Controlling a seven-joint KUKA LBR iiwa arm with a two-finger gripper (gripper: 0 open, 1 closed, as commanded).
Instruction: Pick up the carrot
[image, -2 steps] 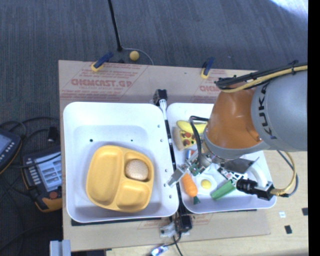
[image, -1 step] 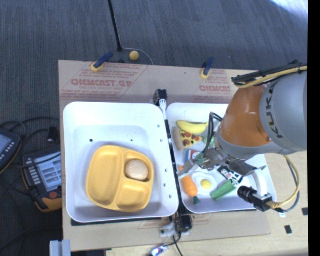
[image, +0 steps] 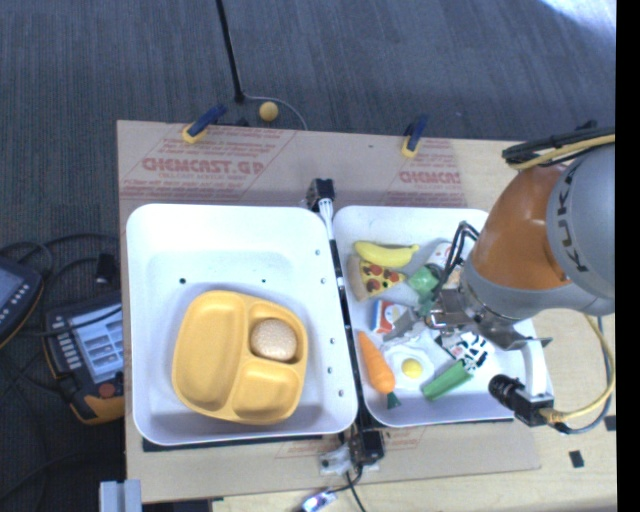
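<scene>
Bench: cardboard-topped bench (image: 200, 165) bears two white bins side by side, clamps at its far edge.
Arm: grey arm (image: 545, 235) with an orange band reaches in from the right and hangs over the right bin.
Left bin: left bin (image: 160, 250) holds a yellow tray (image: 215, 385) with a round bun (image: 274, 339) in one compartment.
Right bin: right bin (image: 347, 300) holds toy food, with a banana (image: 385, 253) at the far end, a pizza slice (image: 368, 279) just below it, a fried egg (image: 409, 368) and a green piece (image: 444, 380) nearer the front.
Gripper: gripper (image: 432, 318) sits above the bin's middle; whether it is open, or has anything in it, cannot be told from here.
Carrot: carrot (image: 376, 366) lies flat by the right bin's left wall, just beside the egg, green stub toward the front, well apart from the gripper.
Handling: likely a light, stiff, smooth plastic toy that could slip or roll; the tapered shape favours a grasp across the thick orange middle, though the wall alongside leaves little room for a finger.
</scene>
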